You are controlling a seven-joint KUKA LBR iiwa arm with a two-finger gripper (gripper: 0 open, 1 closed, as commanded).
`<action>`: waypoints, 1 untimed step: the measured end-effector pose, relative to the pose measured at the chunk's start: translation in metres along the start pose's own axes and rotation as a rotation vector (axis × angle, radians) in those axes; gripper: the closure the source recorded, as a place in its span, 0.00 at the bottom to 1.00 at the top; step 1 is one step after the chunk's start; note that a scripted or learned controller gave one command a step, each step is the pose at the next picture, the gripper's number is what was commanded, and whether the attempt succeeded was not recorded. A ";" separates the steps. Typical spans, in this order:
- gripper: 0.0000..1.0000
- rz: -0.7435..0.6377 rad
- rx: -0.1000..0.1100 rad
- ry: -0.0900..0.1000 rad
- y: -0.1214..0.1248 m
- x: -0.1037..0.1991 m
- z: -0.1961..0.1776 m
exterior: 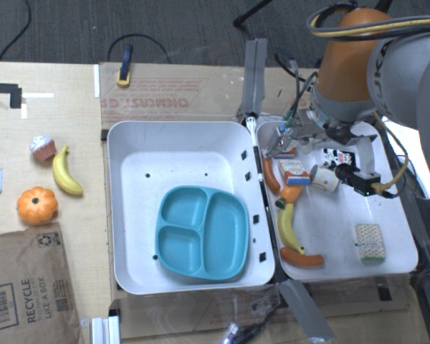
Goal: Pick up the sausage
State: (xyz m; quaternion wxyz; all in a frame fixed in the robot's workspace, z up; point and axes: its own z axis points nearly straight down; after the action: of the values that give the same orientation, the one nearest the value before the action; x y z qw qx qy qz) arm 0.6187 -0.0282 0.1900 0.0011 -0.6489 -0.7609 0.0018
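The arm (373,56) leans in over the far end of the right bin (398,264), its gripper (285,139) low near the far-left corner. Whether it is open or closed, I cannot tell. One sausage (271,175) lies along the left wall just beside the gripper, likely the target. Another sausage (301,259) rests at the near-left corner, touching a banana (287,226). The left bin (129,213) carries a blue divided plate (202,232).
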 end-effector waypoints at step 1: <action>0.00 0.058 0.000 0.001 -0.045 -0.032 0.000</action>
State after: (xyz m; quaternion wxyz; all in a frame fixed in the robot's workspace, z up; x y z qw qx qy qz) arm 0.5790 -0.0671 0.1900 0.0013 -0.6708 -0.7416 0.0016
